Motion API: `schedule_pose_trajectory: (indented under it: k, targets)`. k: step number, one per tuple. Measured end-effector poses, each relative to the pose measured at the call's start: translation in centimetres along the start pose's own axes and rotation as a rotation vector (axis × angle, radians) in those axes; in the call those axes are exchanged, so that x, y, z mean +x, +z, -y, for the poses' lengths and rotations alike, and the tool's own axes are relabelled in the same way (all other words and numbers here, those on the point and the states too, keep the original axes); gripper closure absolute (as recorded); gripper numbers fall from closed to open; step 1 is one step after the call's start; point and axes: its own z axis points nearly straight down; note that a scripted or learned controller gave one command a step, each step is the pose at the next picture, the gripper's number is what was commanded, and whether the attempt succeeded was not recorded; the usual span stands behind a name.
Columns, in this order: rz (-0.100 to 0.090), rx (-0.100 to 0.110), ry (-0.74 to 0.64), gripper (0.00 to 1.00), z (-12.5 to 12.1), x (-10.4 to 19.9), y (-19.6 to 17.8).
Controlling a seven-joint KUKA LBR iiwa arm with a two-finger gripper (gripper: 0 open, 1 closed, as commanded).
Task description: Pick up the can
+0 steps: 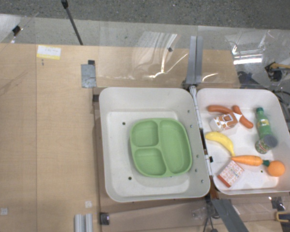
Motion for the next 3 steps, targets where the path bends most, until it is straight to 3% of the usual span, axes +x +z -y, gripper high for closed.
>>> schedule_pose_trajectory:
  k: [1,2,3]
  targets:
    - [0.001,0.002,-0.051,0.00,3.6,0.8,2.0]
    - [0.001,0.003,-0.218,0.00,7.3,2.2,6.2]
    - [-0.001,0.001,0.069,0.00,5.5,-1.5,-2.8]
